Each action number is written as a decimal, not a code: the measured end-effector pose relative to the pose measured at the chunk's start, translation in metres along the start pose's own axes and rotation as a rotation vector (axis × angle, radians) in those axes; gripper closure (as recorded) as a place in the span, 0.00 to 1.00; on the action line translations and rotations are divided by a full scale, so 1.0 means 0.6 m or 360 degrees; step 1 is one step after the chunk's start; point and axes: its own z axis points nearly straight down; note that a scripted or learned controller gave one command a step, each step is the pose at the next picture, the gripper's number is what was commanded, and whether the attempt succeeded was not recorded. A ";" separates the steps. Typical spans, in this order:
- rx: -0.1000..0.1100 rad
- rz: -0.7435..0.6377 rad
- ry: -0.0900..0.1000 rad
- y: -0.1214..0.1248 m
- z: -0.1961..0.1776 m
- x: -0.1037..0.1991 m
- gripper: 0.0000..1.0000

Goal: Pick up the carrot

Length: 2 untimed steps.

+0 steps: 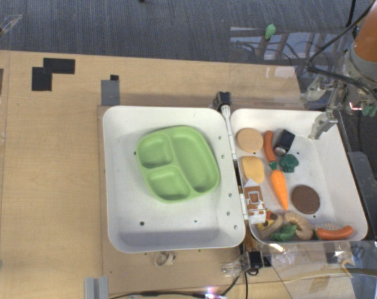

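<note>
Camera view looks down on a wooden counter [51, 185] with two white bins side by side. In the left bin [123, 223] sits a green divided plate [177, 162], turned at a slant. The right bin [338, 167] holds a scatter of toy food. The carrot [279, 188] lies near the middle of that bin, its orange body pointing toward the near side and its green top [289, 162] at the far end. Just left of it is a yellow piece [253, 167], and farther back a tan round [250, 139]. A red-orange sausage [269, 145] lies just beyond the carrot's top, beside a black block [283, 141]. A brown disc [305, 199] rests to the carrot's right, apart from it. Along the near wall lie a second sausage [334, 232] and a heap of mixed pieces [286, 227]. The arm [370, 39] reaches in at the far right, and its jaws [321, 128] hang over the bin's far right corner, well apart from the carrot; I cannot tell how far open they are, and nothing shows between them.
</note>
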 end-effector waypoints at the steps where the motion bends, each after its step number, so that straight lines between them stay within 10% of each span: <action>1: -0.0005 -0.0274 0.0012 0.019 0.263 0.150 0.00; 2: 0.0014 0.0070 -0.0019 0.120 0.267 0.235 0.00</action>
